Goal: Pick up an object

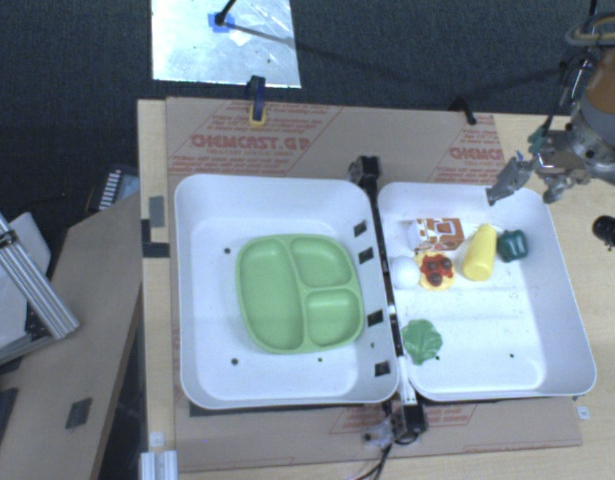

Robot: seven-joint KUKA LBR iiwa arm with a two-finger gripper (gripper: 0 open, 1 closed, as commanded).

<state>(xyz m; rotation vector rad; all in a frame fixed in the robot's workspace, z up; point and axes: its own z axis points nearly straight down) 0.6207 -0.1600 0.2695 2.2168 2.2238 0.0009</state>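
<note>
Nearest the camera, a small green leafy toy vegetable (422, 340) lies alone in the right-hand shallow white plastic bin (547, 363), close to the divider between the bins. The left-hand white bin (202, 268) carries a pale green three-compartment plastic plate (297, 293). Farther back in the right bin sits a tight cluster: a white egg-shaped piece (402, 271), a red-and-yellow flat toy (436, 270), an orange-and-white printed carton (439, 232), a yellow plastic bottle (480, 251) and a dark green rounded block (512, 245) just beside it. The yellow bottle's long axis runs roughly front to back, slightly tilted. Beyond these, over the bin's far right rim, hangs the gripper (528, 182), its fingers spread apart with nothing between them. The cluster lies toward the camera and slightly left of the fingers; the yellow bottle and green block look like the nearest candidates, so the coming move probably calls for a short travel forward and down. The cardboard-covered table (287, 133) stretches behind.
</note>
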